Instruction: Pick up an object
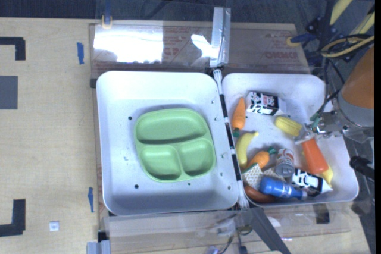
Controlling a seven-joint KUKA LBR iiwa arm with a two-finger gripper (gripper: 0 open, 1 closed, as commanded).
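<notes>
The right white bin (309,87) holds several toys. Among them are an orange carrot (239,113), a black-and-white carton (263,103), a yellow corn piece (288,125), a banana (244,146), an orange bottle (314,156) and a blue bottle (280,188). My gripper (320,125) hangs low over the right side of this bin. It is just right of the corn and just above the top of the orange bottle. I see nothing held in it.
The left white bin (113,128) holds a green divided plate (175,143). A small can (285,163), another black-and-white carton (311,180) and a small orange toy (259,159) crowd the right bin's front. The arm's orange band (362,87) rises at the right.
</notes>
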